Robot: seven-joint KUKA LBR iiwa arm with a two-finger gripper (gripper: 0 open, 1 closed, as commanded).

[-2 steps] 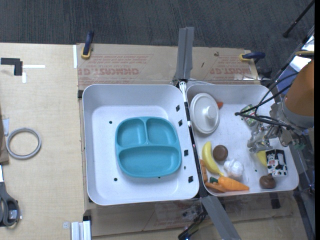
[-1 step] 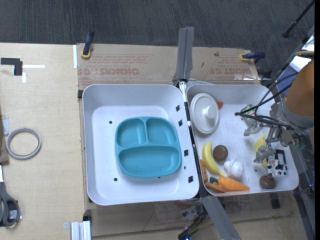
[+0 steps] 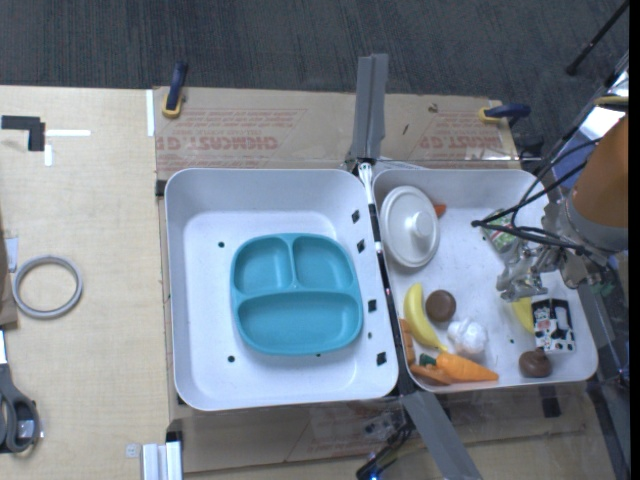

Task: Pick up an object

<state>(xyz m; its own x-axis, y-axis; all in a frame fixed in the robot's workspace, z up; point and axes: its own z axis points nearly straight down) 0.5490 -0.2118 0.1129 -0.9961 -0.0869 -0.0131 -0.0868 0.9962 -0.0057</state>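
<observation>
My gripper (image 3: 517, 282) hangs low over the right side of the right bin (image 3: 470, 258), with cables trailing from the wrist. Just below it lie a yellow piece (image 3: 523, 314) and a black-and-white box (image 3: 553, 327). A brown lump (image 3: 535, 364) sits in the bin's front right corner. Further left are a banana (image 3: 421, 316), a brown ball (image 3: 441, 304), a white garlic-like object (image 3: 466, 336) and a carrot (image 3: 458, 369). An upturned white bowl (image 3: 411, 226) rests at the back left of this bin. The gripper's body hides whatever is directly under it.
The left bin (image 3: 195, 268) holds a teal divided plate (image 3: 296, 294). A grey post (image 3: 369, 108) rises behind the wall between the bins. A tape ring (image 3: 45, 286) lies on the bench at far left. Something green (image 3: 503, 234) shows beside the wrist cables.
</observation>
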